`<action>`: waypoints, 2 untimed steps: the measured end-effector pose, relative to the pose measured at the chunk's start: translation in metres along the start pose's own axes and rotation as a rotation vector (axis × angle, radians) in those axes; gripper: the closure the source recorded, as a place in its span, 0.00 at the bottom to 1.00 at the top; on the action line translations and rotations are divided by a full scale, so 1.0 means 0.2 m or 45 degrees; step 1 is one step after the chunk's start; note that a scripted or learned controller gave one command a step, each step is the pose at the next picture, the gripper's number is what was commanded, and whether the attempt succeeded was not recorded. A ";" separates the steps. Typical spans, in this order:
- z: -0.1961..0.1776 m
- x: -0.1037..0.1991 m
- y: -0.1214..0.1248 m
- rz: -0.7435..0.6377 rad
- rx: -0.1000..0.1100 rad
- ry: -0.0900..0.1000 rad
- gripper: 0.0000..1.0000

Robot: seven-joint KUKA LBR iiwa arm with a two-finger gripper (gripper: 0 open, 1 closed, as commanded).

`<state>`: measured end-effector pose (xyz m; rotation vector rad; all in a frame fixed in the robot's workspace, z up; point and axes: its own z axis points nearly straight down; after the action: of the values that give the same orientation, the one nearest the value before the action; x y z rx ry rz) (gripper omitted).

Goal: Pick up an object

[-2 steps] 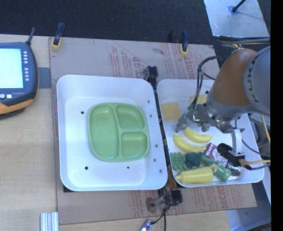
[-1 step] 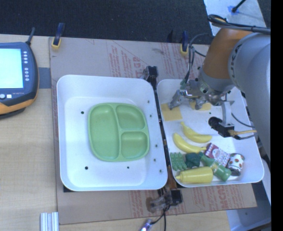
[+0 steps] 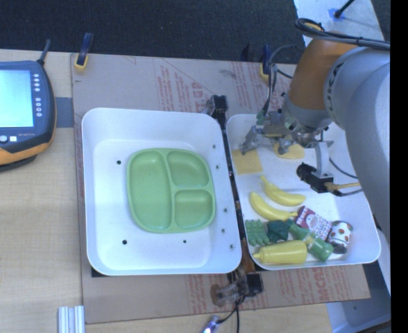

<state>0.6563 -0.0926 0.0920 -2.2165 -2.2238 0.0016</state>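
My gripper (image 3: 268, 144) hangs over the far end of the right bin (image 3: 368, 252), its two fingers spread apart with nothing between them. Just below the left finger lies a flat pale yellow square (image 3: 248, 162). A small yellow piece (image 3: 291, 152) sits under the right finger. Nearer the front lie two bananas (image 3: 282, 194) (image 3: 270, 208), a green toy (image 3: 267, 232), a yellow corn-like piece (image 3: 283, 254), a green block (image 3: 320, 248) and a red and white packet (image 3: 321, 227).
The left bin (image 3: 103, 245) holds a green divided plate (image 3: 171, 189). A teach pendant (image 3: 13, 113) lies at the far left of the bench. Cables (image 3: 322, 175) trail from the wrist across the right bin. Clamps (image 3: 219, 105) sit between the bins.
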 end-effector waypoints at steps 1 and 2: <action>0.00 -0.03 0.00 0.001 -0.002 -0.001 0.00; -0.17 -0.37 -0.04 0.002 -0.001 -0.002 0.00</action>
<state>0.6493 -0.1675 0.1263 -2.2192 -2.2228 0.0026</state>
